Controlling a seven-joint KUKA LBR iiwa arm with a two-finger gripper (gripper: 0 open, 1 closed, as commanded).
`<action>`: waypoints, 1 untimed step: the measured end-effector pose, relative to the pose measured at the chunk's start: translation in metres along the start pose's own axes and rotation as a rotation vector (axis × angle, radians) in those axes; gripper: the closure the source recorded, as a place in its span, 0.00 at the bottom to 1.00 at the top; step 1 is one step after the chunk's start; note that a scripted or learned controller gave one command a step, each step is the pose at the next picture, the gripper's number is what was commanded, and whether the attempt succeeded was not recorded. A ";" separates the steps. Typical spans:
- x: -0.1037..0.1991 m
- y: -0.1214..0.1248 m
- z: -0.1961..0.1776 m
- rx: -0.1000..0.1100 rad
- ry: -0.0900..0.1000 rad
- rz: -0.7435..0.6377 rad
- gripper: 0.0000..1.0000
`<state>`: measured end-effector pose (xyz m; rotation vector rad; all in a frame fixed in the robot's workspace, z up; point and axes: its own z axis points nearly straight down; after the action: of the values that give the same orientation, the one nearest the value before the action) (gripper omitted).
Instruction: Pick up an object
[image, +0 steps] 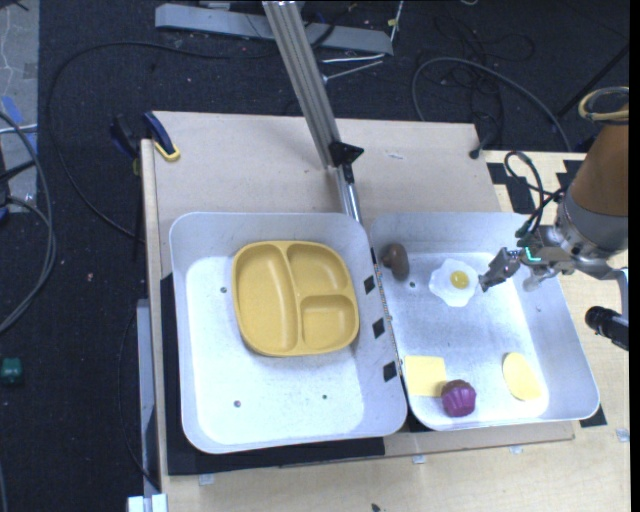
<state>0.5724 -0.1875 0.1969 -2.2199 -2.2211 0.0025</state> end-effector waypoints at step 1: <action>0.000 0.001 -0.001 -0.002 0.000 0.000 0.00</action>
<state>0.5730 -0.1875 0.1978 -2.2207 -2.2228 0.0007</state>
